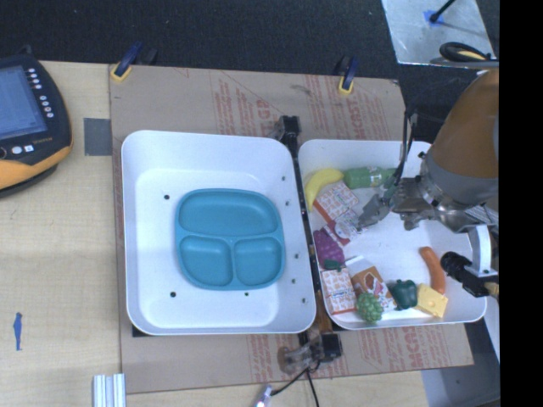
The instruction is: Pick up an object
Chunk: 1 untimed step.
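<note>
The hand [366, 216] hangs low in the right bin [462, 316] over a red-and-white card [338, 202] — whether its fingers are open or closed, I cannot tell. Beside the card lie a banana [321, 181] and a green bottle [367, 177]; farther off, a carrot [433, 269] and cheese [432, 301]. The left bin [144, 227] on the desk [59, 270] holds a blue tray [229, 236].

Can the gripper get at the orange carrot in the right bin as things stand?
Probably yes: the carrot lies alone on bare bin floor, nothing on top, just below the gripper. The bin's right wall sits close by.
</note>
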Motion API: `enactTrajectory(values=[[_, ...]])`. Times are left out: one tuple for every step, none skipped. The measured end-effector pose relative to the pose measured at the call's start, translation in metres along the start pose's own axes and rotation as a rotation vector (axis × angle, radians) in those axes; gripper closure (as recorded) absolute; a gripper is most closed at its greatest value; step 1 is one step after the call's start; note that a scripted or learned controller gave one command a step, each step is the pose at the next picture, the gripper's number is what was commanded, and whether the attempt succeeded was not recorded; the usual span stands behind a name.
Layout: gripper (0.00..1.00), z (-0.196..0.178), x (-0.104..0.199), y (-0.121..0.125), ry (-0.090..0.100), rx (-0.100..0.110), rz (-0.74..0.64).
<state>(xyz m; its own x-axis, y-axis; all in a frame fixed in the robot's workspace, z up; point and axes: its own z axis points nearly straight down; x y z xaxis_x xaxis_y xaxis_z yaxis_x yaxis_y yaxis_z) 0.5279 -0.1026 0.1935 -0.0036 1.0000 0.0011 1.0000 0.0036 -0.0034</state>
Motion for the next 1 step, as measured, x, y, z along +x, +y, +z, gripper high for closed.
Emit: enactTrajectory(values=[[0.00,0.1027,-0.0418,-0.0368,-0.001,0.002,-0.002]])
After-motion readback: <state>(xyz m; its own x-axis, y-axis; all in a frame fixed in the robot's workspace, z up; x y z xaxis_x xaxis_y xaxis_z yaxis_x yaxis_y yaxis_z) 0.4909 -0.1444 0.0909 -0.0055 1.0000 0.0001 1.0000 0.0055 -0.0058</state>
